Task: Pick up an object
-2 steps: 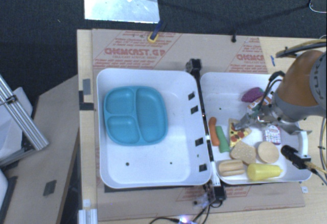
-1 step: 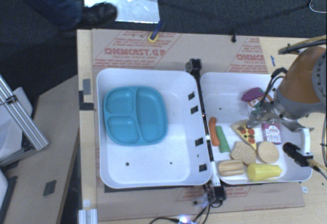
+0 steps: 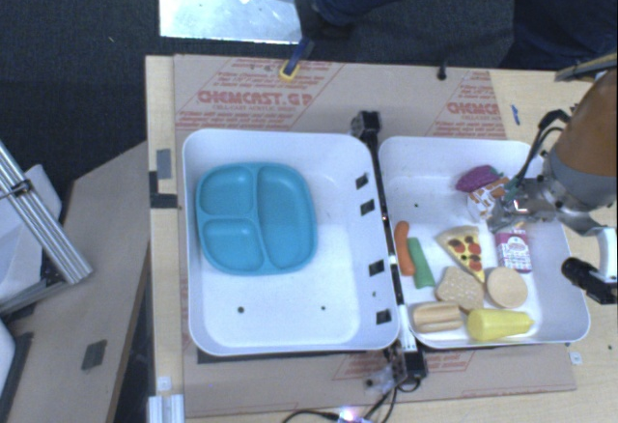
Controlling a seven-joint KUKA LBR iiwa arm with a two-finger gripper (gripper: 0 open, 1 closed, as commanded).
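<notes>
The gripper [image 3: 509, 209] was low in the right bin [image 3: 425, 170], at its far right side. It was too blurry to tell how wide it was open, or whether it had hold of anything. It sat right by a small white packet [image 3: 486, 198] and a purple toy [image 3: 479, 179], and just above a little pink-and-white packet [image 3: 515, 251].

A bit further out lay a pizza slice [image 3: 464, 250], a cracker [image 3: 459, 288], a round cookie [image 3: 507, 288], a yellow toy [image 3: 499, 323] and a bread roll [image 3: 435, 317]. A carrot [image 3: 404, 247] and a green stick [image 3: 419, 264] lay near the middle wall. The left bin [image 3: 338, 296] had a blue tray [image 3: 256, 218] in it. Both bins sat on the bench [image 3: 406, 88].

The toys were packed close together. So the gripper could bump one away, or grab two at once. The small packets looked flat and might slip out.
</notes>
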